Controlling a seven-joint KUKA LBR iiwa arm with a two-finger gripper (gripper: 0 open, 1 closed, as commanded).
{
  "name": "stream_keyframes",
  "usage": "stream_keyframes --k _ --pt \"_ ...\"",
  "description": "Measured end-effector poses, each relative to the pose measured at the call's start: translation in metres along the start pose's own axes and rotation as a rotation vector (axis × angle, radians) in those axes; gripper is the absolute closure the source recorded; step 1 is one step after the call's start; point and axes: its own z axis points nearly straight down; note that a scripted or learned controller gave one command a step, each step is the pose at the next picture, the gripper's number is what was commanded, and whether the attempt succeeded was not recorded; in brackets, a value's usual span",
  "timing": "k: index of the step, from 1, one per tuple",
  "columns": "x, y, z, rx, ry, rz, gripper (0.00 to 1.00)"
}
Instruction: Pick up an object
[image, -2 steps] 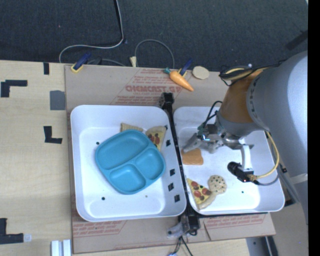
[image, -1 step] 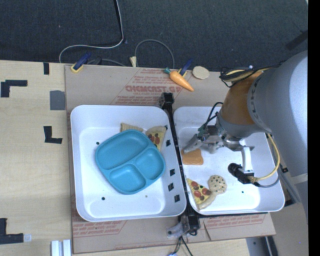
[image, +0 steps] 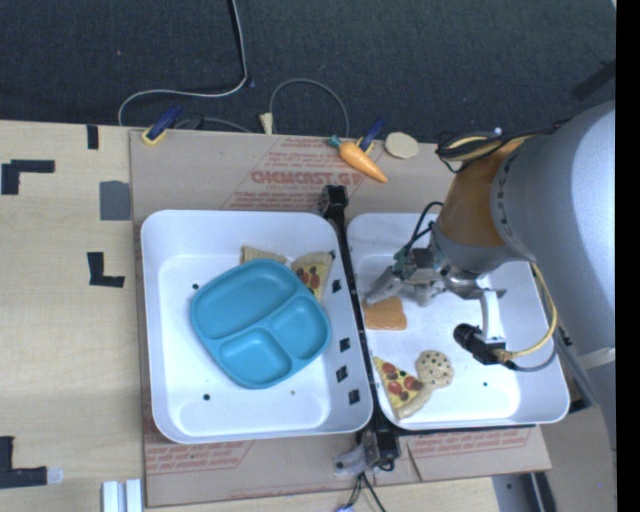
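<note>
The grey arm overhangs the right bin, pincer at an orange slice, grip unclear.

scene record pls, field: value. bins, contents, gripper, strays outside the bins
left bin: blue divided tray; pizza slice tucked under the tray's far edge
right bin: orange bread-like piece, pizza slice, cookie
gripper: low in right bin, at the orange piece's far edge; grasp not discernible
outside bins: toy carrot and pale round disc on the cardboard beyond the bins
arm: enters from the right
</note>
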Motion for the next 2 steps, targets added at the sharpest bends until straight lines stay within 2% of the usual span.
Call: stream_keyframes --k 1,2 --pt "0.002 -0.016 -0.001 -0.008 -0.001 -0.002 0.0" --pt "0.003 0.059 -0.022 -0.005 0.001 -0.004 0.0"
